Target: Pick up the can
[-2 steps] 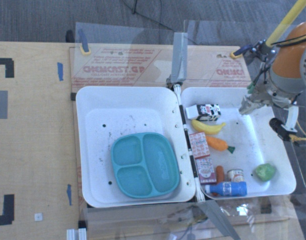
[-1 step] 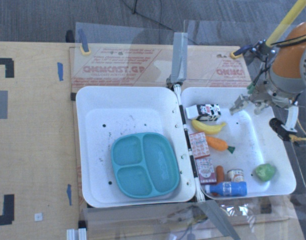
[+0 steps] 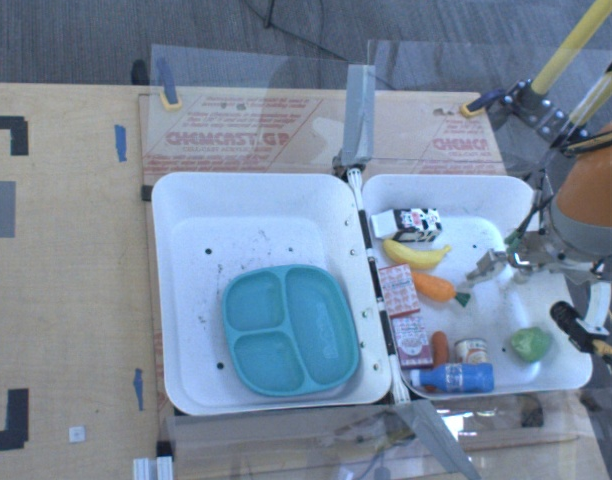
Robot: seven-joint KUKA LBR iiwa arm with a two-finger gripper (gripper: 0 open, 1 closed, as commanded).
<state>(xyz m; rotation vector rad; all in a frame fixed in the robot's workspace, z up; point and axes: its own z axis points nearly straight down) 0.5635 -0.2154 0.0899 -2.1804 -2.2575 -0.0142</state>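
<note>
The can (image 3: 472, 351) is small, with a red and white label. It stands upright near the front of the right bin (image 3: 486, 196), between a reddish sausage (image 3: 440, 346) and a green round item (image 3: 530, 343), just behind a blue bottle (image 3: 456, 377). My gripper (image 3: 491, 265) hangs over the middle right of that bin, behind the can and well apart from it, close to the leafy end of a carrot (image 3: 434, 288). I see nothing held in it.
The right bin also holds a cow-print carton (image 3: 416, 223), a banana (image 3: 416, 255) and two red and white boxes (image 3: 397, 288) (image 3: 412, 340) along its left wall. A teal divided tray (image 3: 288, 330) lies in the left bin (image 3: 186, 268).
</note>
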